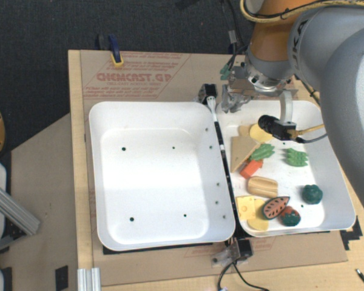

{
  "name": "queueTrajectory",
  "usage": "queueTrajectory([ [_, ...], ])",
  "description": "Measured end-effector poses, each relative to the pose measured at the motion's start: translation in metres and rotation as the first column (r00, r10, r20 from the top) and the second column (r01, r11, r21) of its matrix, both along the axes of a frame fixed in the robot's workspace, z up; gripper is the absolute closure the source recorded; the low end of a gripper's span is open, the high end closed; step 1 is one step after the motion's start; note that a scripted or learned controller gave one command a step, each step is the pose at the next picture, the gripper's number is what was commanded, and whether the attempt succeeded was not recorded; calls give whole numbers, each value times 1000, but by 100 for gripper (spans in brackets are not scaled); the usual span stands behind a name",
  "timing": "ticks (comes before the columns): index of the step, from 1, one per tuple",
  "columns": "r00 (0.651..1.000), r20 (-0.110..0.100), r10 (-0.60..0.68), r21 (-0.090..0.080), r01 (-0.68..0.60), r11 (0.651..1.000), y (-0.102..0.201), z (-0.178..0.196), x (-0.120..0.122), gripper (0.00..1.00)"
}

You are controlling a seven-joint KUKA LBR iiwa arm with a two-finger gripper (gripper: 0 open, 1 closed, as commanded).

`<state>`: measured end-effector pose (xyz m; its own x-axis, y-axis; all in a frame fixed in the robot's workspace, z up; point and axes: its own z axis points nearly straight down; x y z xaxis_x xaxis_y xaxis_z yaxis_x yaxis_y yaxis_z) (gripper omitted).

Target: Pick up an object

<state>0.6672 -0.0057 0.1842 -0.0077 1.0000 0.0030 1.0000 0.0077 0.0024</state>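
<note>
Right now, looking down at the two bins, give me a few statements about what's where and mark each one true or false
1. All the toy food lies in the right bin. True.
2. The carrot sits in the left bin. False: it lies in the right bin, beside the tan wedge.
3. The gripper is near the far end of the divide between the bins. True.
4. The dark green ball touches the bread roll. False: white floor shows between them.
5. The blue clamp sits at the board's near edge. False: it is at the far edge.
</note>
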Motion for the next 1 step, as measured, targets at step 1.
queueTrajectory([
  [1, 1000, -1, 0, -1, 0, 1000, 80, 8, -8, 100],
])
